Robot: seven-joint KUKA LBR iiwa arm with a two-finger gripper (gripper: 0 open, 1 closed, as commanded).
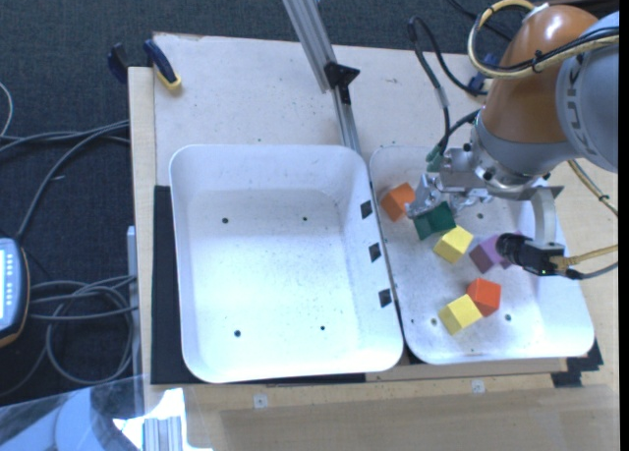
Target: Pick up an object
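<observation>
cam: I have one fixed view, mounted above the bench [246, 76] | facing: down at a slant | range: far enough to frame both white bins [275, 262], floor cables at left | arm [550, 85] enters upper right of frame

The gripper [429, 199] is hanging low over the right bin [550, 341], just beside a green block [435, 222]. An orange block [396, 200] is sitting at its nine o'clock, a yellow block [453, 244] at its five o'clock.
</observation>
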